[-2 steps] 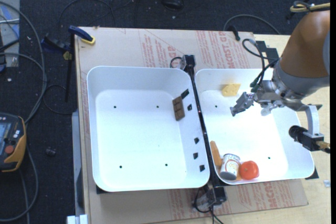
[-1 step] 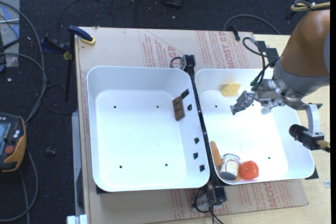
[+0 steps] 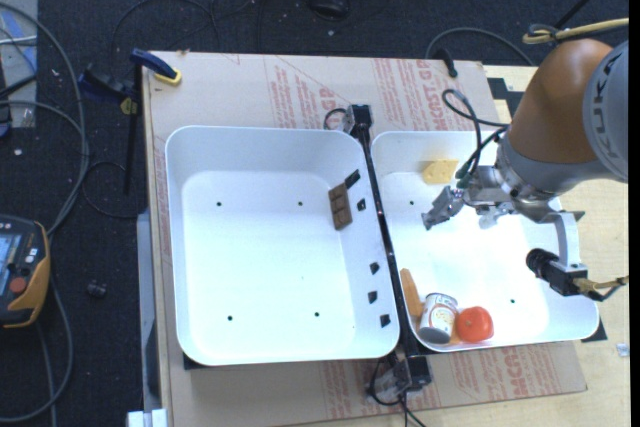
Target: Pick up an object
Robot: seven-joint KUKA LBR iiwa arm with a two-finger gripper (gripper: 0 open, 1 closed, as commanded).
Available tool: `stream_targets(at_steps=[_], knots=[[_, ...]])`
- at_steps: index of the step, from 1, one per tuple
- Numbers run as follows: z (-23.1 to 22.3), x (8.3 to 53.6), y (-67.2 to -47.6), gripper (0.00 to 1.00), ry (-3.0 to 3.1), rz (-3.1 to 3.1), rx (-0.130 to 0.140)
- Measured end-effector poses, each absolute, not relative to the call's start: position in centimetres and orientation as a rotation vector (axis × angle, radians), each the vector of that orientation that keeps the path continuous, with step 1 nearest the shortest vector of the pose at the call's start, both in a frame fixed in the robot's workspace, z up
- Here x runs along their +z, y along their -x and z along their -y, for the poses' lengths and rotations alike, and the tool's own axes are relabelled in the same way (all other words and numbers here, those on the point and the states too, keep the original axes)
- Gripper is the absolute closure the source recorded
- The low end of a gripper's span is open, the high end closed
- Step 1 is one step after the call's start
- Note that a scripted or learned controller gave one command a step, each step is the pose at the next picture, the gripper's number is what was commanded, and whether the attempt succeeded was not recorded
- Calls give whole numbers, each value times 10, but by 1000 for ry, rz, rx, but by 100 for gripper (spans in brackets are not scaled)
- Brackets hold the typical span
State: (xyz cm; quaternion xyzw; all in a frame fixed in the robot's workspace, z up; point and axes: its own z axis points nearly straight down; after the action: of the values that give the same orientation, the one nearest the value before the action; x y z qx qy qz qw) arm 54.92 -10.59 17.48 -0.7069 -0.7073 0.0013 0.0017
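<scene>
The gripper [image 3: 462,210] hovered over the right bin [image 3: 560,320], just below the yellow piece [image 3: 438,172]. Its jaws were spread, grasping nothing. Tomato [image 3: 475,323] and can [image 3: 437,315] sat lower right.

One fixed cam sat above the bench [image 3: 300,75], looking down at a slant, far enough to take in both bins, left bin [image 3: 200,155] & right bin [image 3: 570,315], w/ the arm [image 3: 565,115] entering from frame right.

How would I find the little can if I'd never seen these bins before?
Look in the right bin, down in its near corner by the middle divider. The can lies there between an orange carrot and a red tomato. It's the only shiny silver thing with a label.
</scene>
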Motion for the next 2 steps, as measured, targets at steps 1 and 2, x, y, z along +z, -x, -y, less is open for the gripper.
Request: stream_targets(at_steps=[1, 2], knots=[[96, 126, -549, 0, 2218, 2219, 4], [96, 91, -548, 0, 2220, 2220, 3]])
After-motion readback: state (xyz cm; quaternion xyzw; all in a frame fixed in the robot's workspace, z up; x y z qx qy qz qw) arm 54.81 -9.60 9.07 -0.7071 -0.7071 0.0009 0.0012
